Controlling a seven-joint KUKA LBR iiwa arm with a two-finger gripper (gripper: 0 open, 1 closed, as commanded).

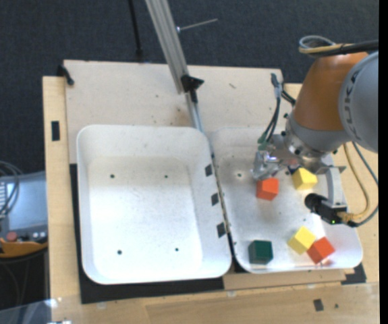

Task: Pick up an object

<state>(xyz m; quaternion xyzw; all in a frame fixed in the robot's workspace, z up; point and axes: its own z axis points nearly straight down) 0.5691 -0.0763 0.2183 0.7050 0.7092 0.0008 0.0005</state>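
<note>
My gripper (266, 166) hangs over the upper middle of the right bin (244, 147), under the grey and orange wrist. An orange cube (267, 188) lies directly below it in the view, touching or nearly touching the gripper's tip. A yellow block (305, 178) sits just right of that cube, partly under the arm. Along the bin's near side lie a green cube (261, 251), a second yellow block (302, 239) and a red-orange block (322, 249), the last two side by side.
The left bin (146, 140) adjoins the right bin along a shared rim. A slanted aluminium bar (170, 39) rises from the back of the bench. Cables and a black fitting (322, 206) hang off the arm over the right bin.
</note>
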